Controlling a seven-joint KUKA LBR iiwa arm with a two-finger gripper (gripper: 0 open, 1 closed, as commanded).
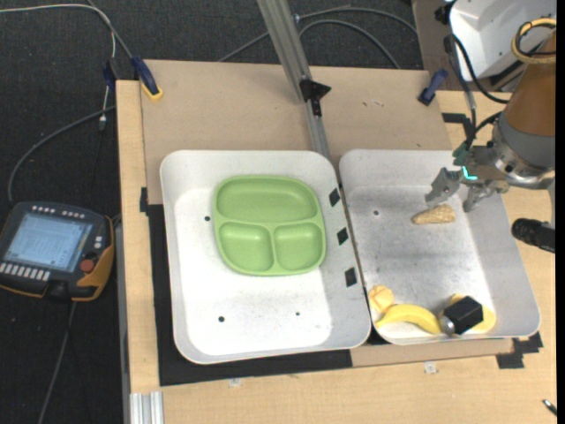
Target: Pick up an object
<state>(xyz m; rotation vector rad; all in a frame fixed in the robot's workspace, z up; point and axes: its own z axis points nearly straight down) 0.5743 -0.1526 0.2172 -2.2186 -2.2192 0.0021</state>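
The approach step is judged in hand: the tool (459, 188), fingers apart, is poised over the tan piece (434, 216) toward the tabletop's right edge; descent and closing are called for next

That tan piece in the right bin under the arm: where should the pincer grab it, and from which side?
Take the tan piece across its narrow middle, coming straight down from above. It lies flat on the right bin floor, long axis roughly left-right, so fingers should straddle the short width. The pincer hovers just up-right of it.
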